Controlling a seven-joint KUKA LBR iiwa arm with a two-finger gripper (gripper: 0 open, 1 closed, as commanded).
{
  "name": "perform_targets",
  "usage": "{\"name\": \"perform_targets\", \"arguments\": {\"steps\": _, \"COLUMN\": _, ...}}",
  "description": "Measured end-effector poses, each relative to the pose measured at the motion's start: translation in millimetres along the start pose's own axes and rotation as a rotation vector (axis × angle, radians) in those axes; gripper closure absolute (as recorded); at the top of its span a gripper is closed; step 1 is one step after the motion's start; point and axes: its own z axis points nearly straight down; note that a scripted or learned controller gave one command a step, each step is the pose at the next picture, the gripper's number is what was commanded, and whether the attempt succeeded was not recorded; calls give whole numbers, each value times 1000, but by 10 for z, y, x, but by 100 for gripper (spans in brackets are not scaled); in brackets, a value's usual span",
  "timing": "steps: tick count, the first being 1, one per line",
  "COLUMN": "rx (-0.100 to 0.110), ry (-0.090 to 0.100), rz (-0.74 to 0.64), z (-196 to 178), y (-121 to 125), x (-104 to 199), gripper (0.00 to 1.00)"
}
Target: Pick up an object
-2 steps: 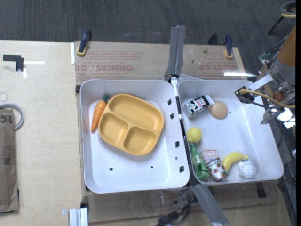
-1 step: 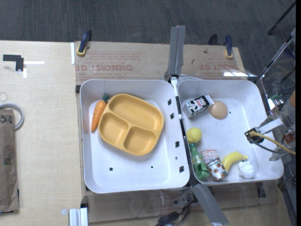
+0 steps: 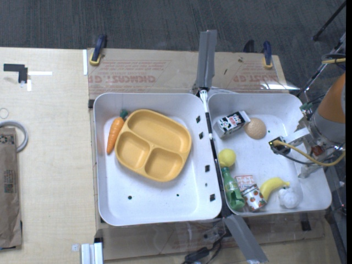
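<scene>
1. A banana (image 3: 272, 186) is being borne by the floor of the right bin (image 3: 258, 94), near its front wall, with a white crumpled ball (image 3: 289, 198) just beside it on the right.
2. A printed can (image 3: 254, 198) and a green bottle (image 3: 231, 190) are being borne in the same bin's front left corner, touching each other, with a small red-and-white packet (image 3: 244, 180) just behind the can.
3. A lemon (image 3: 227, 158) is being borne by the left wall, and further back a black-and-white carton (image 3: 231, 122) and a tan round item (image 3: 255, 128) are being borne side by side.
4. The gripper (image 3: 314, 150) is being held at the right wall of that bin, apart from the banana. Whether it is released, clenched or grasping anything cannot be told.
5. The arm (image 3: 333, 109) is being extended in from the right.
6. A yellow divided tray (image 3: 153, 144) is being borne by the left bin (image 3: 154, 213), with a carrot (image 3: 114, 135) just beside its left rim.
7. Both bins are being carried by the tabletop (image 3: 44, 147).
</scene>
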Motion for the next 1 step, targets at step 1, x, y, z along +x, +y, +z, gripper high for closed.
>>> {"name": "perform_targets", "arguments": {"steps": 1, "rx": -12, "ry": -4, "rz": 15, "z": 33, "y": -542, "x": 76, "gripper": 0}}
